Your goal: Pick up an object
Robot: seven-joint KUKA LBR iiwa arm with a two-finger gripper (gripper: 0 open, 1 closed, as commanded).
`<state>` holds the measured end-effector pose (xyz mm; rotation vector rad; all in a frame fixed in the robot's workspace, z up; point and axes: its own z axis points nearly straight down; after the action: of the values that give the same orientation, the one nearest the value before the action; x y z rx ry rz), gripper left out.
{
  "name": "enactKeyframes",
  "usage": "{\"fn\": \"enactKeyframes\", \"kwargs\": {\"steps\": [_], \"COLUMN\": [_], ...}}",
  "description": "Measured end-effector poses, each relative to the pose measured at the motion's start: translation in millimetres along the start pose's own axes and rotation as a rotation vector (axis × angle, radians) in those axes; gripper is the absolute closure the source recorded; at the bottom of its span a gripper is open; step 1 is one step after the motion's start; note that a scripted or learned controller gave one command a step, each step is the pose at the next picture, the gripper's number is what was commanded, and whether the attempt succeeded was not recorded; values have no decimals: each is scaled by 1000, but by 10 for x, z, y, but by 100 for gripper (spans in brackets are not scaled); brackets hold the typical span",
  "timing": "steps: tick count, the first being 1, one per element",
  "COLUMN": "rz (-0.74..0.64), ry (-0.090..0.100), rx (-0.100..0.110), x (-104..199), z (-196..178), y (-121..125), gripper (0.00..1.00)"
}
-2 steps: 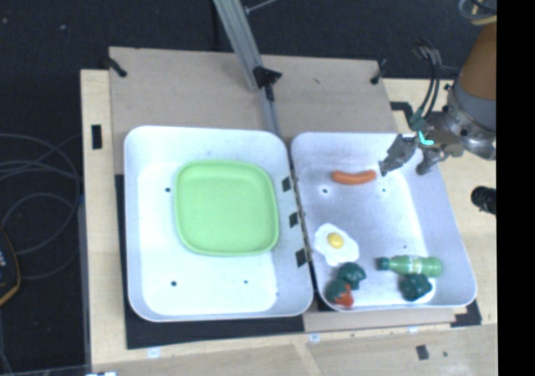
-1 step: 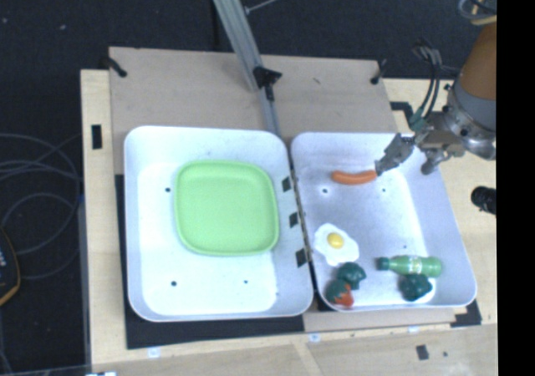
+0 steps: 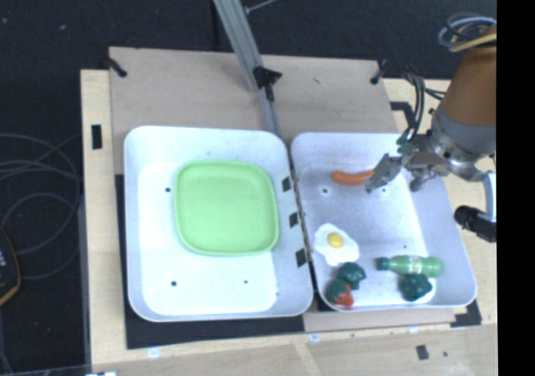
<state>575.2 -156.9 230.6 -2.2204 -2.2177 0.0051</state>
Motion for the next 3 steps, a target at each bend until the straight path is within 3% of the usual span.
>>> {"fn": "enactKeyframes", "kwargs": {"steps": [2,3], "rz": [-1,1], "ry": [0,0], "rx": [0,-7], "x": [-82,-87], "z": [1157,1024], "y": [5,22], "gripper": [0,100]}}
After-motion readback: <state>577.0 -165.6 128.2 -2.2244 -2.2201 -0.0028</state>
